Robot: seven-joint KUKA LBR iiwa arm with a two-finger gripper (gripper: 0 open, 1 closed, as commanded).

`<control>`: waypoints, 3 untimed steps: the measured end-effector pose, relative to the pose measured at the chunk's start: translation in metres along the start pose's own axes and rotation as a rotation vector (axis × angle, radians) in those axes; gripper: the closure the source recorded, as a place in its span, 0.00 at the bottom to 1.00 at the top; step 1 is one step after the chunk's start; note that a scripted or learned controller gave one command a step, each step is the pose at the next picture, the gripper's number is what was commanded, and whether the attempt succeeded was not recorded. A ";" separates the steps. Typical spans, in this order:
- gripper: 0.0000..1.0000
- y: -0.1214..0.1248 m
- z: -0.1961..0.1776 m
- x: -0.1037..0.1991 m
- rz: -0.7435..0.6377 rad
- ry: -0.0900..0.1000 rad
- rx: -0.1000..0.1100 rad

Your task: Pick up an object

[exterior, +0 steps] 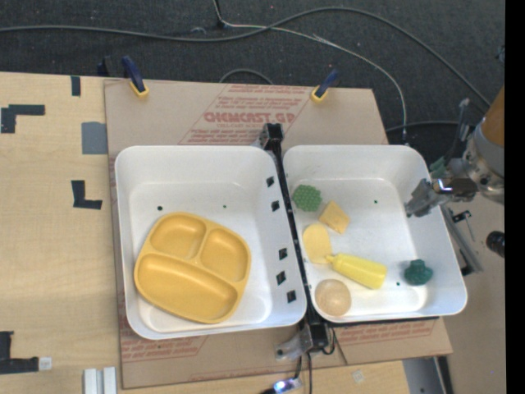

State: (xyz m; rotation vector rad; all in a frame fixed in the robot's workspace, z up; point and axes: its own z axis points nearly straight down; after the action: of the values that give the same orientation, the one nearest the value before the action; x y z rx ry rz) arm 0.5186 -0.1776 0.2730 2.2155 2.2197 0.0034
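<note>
Dark carpet with loose cables up top, a wooden bench below, a cardboard sheet (246, 113) clamped across it. On the cardboard, the left bin (135, 179) carries one thing, a yellow divided plate (193, 267) lying towards its seven o'clock corner. Past the black divider, the right bin (385, 167) has the candidates. A green bumpy piece (307, 197) sits at ten o'clock, a pale yellow wedge (334, 217) just beside it, a round yellow piece (317, 240) below that and touching the yellow bottle-shaped toy (359, 270). A beige ball (333, 296) rests at seven o'clock, a small dark green piece (417, 272) at four o'clock near the wall. The gripper (420, 199) hovers at three o'clock over the right rim, holding nothing; whether its fingers are spread or closed I can't tell. The risk, to my eye: a descent here clips the bin wall, and the centre cluster is tight enough that the fingers could nudge a neighbour instead of seating.
</note>
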 end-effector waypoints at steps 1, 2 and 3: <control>1.00 0.024 -0.001 0.056 -0.005 0.004 0.005; 1.00 0.049 -0.001 0.102 -0.004 0.003 0.005; 1.00 0.067 0.016 0.161 -0.005 0.003 0.007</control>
State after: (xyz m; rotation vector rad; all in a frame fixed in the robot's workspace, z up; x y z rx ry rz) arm 0.5857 -0.0160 0.2575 2.2150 2.2307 -0.0009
